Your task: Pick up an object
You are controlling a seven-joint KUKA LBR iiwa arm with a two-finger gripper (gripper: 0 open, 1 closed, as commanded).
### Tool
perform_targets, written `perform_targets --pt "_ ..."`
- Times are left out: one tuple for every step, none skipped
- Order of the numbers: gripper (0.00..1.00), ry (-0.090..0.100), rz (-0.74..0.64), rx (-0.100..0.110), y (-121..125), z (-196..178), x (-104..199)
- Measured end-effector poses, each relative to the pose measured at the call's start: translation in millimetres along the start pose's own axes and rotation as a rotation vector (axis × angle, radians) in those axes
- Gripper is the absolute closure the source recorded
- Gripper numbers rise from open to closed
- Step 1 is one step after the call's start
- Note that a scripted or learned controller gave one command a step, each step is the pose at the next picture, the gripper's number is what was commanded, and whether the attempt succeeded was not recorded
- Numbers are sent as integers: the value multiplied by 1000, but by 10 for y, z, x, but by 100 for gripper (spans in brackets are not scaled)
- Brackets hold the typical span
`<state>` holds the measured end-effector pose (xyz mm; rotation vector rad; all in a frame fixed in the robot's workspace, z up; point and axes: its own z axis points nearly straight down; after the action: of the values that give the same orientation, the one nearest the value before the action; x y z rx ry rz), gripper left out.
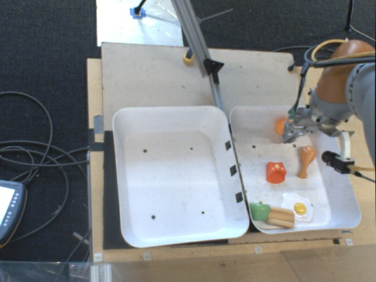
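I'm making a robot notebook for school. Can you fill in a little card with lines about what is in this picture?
bins: two white bins side by side, left bin and right bin
arm: reaches in from the right over the right bin
gripper: low over the far end of the right bin
nearest thing: small orange piece, just beside the gripper
middle: red toy cup, toy drumstick
near end: green toy, bread roll, fried egg
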<state>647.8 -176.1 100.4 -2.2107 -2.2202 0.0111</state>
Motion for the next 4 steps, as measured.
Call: perform_targets --pt "100 -3 0 -19 35 -644 32" --pt "100 -4 -2 -21 25 -1279 91" --pt "100 -2 -1 -17 36 -1561 89" --pt "100 0 -5 -13 -62 -1618 552"
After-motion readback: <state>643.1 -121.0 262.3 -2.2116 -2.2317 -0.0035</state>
